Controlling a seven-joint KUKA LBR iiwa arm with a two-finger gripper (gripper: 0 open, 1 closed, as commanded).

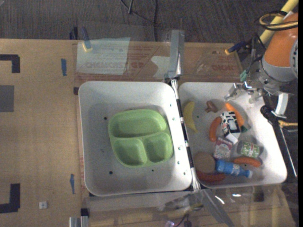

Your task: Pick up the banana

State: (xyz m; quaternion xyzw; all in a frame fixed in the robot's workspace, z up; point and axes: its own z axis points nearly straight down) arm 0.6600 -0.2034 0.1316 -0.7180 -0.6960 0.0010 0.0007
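The yellow banana (189,115) lies along the left wall of the right bin (279,174), its length running front to back. My gripper (244,92) hangs over the far right corner of that bin, well to the right of the banana and apart from it. Its fingers (231,93) stand spread, with nothing between them. The grey arm with its orange band (280,51) reaches in from the upper right.
Right of the banana the bin holds a brown piece (211,107), orange carrots (215,128), a black-and-white carton (230,122), a green can (248,149), a blue bottle (233,168) and a red sausage (211,177). A green divided plate (140,137) sits in the left bin (94,98).
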